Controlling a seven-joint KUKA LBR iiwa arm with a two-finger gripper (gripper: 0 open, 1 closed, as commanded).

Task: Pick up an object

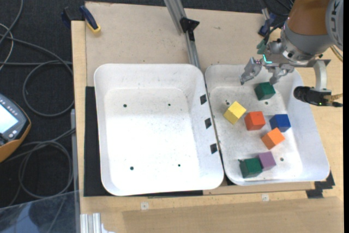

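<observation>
Seven blocks (254,120), two bins (109,76)

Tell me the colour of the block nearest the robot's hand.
Dark green cube, just below the hand; camera view.

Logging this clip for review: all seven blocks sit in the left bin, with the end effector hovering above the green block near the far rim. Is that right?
Not quite. The camera view shows the blocks in the right bin, not the left one. The rest stands: seven blocks, and the end effector hovers above the green block near the far rim.
</observation>
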